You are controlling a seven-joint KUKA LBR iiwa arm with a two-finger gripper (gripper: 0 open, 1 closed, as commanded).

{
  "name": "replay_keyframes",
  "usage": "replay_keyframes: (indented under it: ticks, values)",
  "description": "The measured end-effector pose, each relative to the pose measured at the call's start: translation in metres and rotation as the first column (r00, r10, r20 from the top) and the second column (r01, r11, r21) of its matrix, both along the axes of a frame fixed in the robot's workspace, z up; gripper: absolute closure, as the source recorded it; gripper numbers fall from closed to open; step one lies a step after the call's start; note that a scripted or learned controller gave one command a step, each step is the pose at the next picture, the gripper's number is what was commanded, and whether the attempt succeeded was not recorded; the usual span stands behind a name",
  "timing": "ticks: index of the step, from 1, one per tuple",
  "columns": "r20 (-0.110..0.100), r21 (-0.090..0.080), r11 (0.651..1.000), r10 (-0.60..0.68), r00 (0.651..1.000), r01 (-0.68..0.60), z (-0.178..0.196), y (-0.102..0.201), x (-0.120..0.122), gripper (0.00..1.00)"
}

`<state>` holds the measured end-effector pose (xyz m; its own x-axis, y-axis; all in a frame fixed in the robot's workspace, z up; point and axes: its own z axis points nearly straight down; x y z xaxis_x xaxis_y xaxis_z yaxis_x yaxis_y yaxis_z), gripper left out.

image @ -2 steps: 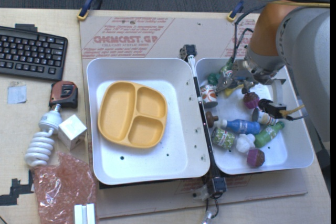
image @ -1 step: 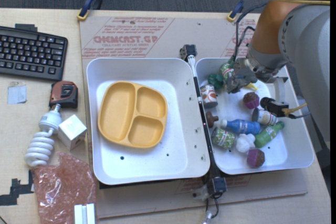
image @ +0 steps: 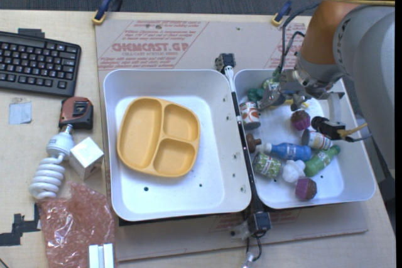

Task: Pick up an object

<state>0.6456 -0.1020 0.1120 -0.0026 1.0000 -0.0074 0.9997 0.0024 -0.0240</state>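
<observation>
blue bottle [image: 287, 150]: lying flat, white cap toward 9 o'clock, mid right bin
green bottle [image: 321, 160]: tilted, at its 4 o'clock
purple ball [image: 306, 188]: 6 o'clock

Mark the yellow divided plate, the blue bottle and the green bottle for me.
yellow plate [image: 158, 137]: camera view, on the ridge where its three compartments meet.
blue bottle [image: 290, 151]: camera view, on the middle of its blue body.
green bottle [image: 319, 161]: camera view, on its body near the middle.

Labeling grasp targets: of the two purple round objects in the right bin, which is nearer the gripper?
The upper purple ball, just below the gripper. The other purple ball sits at the bin's near edge, beyond the bottles.
</observation>
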Motion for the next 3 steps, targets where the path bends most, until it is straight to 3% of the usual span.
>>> replay_keyframes:
  ticks: [1, 2, 3]
  values:
    - [0.032, -0.002, 1.000, -0.006, 0.999, 0.006, -0.0163, 0.0003, -0.0163, 0.00]
    - [0.026, 0.003, 1.000, -0.006, 1.000, 0.006, -0.0078, 0.0019, -0.0173, 1.00]
    - [0.028, 0.002, 1.000, -0.006, 1.000, 0.006, -0.0074, 0.0014, -0.0168, 0.00]
